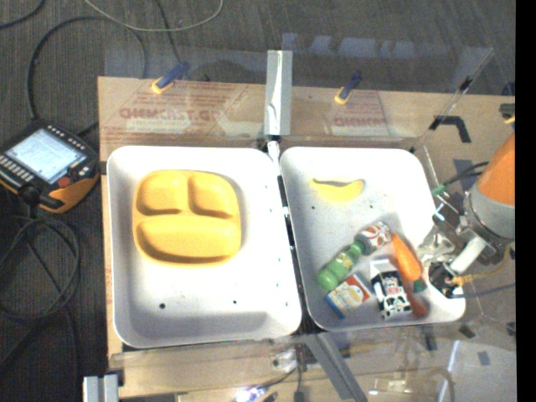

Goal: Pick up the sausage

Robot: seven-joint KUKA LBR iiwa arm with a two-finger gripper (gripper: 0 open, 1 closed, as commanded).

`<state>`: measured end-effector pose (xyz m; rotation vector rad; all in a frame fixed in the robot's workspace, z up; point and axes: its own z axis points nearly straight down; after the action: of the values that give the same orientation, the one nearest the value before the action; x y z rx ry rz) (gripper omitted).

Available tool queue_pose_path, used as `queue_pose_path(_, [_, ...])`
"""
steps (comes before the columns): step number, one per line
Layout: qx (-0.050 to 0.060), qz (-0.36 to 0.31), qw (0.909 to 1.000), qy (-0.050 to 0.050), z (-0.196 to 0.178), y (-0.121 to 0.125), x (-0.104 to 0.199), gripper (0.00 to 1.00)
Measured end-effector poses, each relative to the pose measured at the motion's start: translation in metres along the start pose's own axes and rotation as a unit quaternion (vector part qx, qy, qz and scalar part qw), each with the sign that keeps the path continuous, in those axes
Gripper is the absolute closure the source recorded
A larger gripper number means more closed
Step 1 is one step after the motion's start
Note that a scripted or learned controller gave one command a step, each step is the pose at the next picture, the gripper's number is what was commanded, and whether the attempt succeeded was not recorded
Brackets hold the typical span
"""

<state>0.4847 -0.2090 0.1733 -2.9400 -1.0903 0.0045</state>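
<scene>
The sausage [418,306], a small red-brown piece, lies in the right bin [335,216] near its front right corner, partly tucked behind a black-and-white carton [390,292]. An orange carrot [406,260] lies just above it. My gripper [441,256] hangs over the bin's right rim, to the upper right of the sausage and apart from it. Nothing shows in its grasp.
The right bin also holds a yellow banana [338,188] at the back, a green bottle [350,256] and a small colourful carton [347,295]. A yellow divided plate [188,216] sits in the left bin [201,304]. A teach pendant [46,162] lies off the bench at left.
</scene>
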Motion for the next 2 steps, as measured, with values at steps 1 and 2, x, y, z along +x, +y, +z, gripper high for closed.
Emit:
queue_pose_path(1, [-0.006,-0.084,0.9964,0.008,0.059,0.006,0.004,1.00])
queue_pose_path(2, [-0.002,-0.176,0.9844,0.000,0.039,0.015,0.006,1.00])
